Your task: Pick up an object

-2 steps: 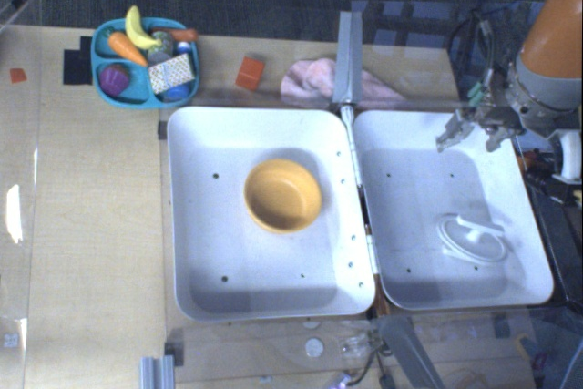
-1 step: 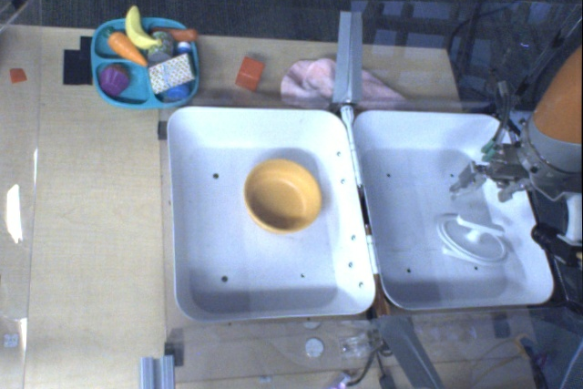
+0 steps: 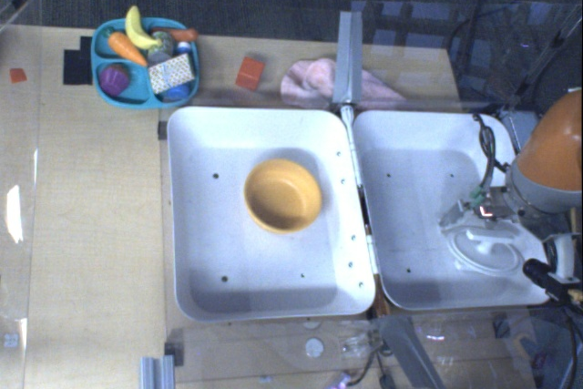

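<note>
A yellow bowl [image 3: 283, 194] sits upright in the middle of the left bin [image 3: 196, 278]. In the right bin [image 3: 410, 150], a clear, see-through round object [image 3: 487, 252] lies near the front right corner. My gripper [image 3: 475, 214] hangs low in the right bin, just above the far edge of that clear object, under the arm's orange band [image 3: 556, 150]. Nothing shows between the gripper's tips from this angle.
Beyond the bins, a blue tray [image 3: 100, 94] holds toy food at back left. A small orange-red block [image 3: 250, 73] and a pink cloth [image 3: 310, 83] lie on the bench behind the left bin. Cables hang at back right.
</note>
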Controlling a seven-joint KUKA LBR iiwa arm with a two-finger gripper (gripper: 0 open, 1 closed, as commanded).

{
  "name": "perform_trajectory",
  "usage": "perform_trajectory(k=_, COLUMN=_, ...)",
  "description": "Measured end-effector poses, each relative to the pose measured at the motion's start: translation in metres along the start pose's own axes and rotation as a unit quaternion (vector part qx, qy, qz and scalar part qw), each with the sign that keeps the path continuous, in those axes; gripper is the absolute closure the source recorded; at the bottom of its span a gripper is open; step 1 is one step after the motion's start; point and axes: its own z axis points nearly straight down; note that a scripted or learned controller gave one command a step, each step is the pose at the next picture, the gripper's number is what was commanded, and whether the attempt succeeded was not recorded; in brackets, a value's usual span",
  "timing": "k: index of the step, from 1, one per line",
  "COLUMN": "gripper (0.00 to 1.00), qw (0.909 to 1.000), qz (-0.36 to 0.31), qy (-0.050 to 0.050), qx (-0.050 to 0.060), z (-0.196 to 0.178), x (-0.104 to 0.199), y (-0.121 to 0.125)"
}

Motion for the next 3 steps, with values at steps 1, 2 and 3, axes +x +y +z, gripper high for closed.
perform_trajectory(k=1, gripper=0.0, qw=0.998, qz=-0.063, qy=0.0, qx=-0.001, z=-0.001, x=0.003, y=-0.032)
perform_trajectory(k=2, gripper=1.0, qw=0.9978, qz=-0.065, qy=-0.003, qx=-0.008, z=-0.014, x=0.005, y=-0.026)
perform_trajectory(k=3, gripper=0.0, qw=0.9979, qz=-0.065, qy=-0.003, qx=-0.007, z=-0.014, x=0.003, y=-0.027)
